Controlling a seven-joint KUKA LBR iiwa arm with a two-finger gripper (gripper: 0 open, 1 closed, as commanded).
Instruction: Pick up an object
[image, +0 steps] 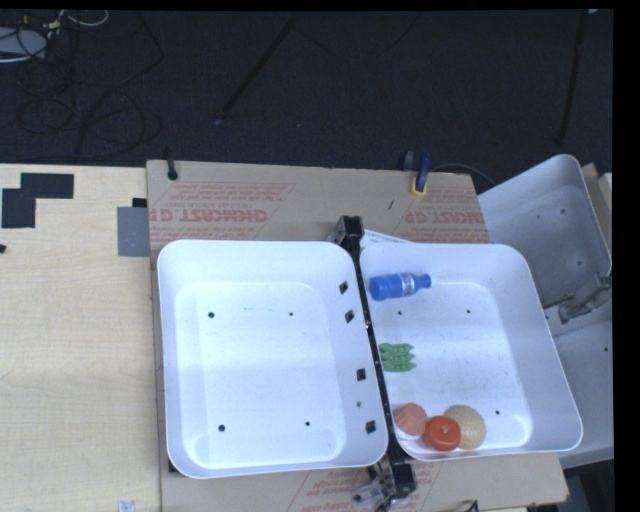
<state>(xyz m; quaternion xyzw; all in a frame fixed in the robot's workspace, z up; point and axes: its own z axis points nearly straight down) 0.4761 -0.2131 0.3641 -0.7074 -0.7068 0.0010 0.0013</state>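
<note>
Dark carpet floor (300, 80) across the top, cables (60, 30) loose at upper left. Light wood bench (70, 350) on the left with black tape marks (35, 195) and a grey patch (131, 230). Brown cardboard sheet (300, 200) with red print on the bench. Grey metal panel (545, 215) at right.

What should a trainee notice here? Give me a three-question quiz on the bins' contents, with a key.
1. True or false: the blue plastic bottle lies in the left white bin.
2. Which thing lies nearest the divider, midway down the right white bin?
3. The round red fruit-like thing sits between: A) two pale round things, B) two bottles.

Key: 1 false; 2 the small green bumpy thing; 3 A.
</note>
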